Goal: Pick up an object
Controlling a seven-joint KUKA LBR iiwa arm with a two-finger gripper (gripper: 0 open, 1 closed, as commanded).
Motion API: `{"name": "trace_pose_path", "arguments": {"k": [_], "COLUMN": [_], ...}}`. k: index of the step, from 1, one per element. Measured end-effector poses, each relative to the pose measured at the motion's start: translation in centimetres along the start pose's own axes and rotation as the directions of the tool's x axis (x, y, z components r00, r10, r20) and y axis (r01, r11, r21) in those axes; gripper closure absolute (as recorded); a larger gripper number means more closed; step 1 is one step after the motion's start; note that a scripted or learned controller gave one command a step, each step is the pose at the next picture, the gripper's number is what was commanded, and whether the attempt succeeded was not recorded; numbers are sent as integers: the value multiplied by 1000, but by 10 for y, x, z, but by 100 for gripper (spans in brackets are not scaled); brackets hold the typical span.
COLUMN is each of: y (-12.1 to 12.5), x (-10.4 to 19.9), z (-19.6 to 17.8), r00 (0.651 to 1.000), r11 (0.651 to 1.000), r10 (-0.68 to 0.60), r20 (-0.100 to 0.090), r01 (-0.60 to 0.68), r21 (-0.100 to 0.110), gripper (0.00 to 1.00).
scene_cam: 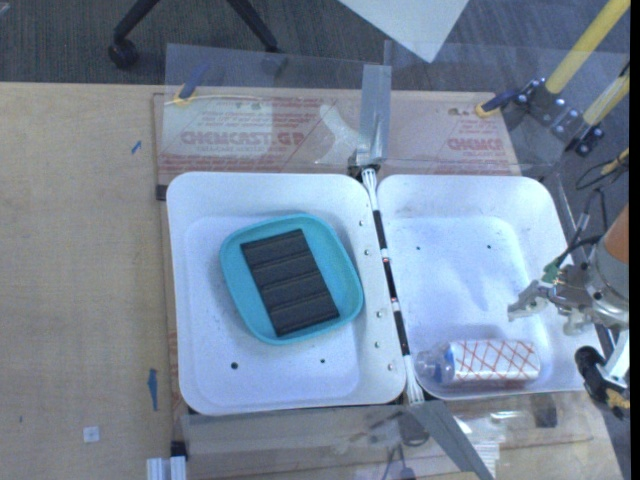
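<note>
We log the bottle (480, 362) first — a clear one with a red lattice label, lying on its side along the near edge of the right bin (450, 228), cap end towards the divider between the bins. The gripper (540, 299) sits at the right bin's right edge, just beyond the bottle and apart from it; whether it is spread or pressed together we cannot tell, and we see nothing between its tips. In the left bin (195, 268) we note a teal plate (237, 278) near the centre, tilted relative to the bin edges, carrying a dark ribbed block (289, 281). Beyond both bins, at the far edge of the bench (70, 268), lies a clear sheet with red lettering (240, 136) — flat on the wood.
</note>
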State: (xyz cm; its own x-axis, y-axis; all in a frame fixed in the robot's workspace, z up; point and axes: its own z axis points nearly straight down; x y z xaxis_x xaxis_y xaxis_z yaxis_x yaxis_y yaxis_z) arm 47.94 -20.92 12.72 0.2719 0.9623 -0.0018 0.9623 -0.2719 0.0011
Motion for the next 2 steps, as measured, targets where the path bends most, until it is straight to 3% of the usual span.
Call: {"name": "trace_pose_path", "arguments": {"k": [1, 2], "y": [0, -5], "x": [-1, 20], "z": [-9, -69], "r00": [1000, 996], "r11": [1000, 996], "r10": [2, -89], "r20": [1, -1], "r01": [-2, 89], "r21": [-1, 0], "gripper": [100, 100]}}
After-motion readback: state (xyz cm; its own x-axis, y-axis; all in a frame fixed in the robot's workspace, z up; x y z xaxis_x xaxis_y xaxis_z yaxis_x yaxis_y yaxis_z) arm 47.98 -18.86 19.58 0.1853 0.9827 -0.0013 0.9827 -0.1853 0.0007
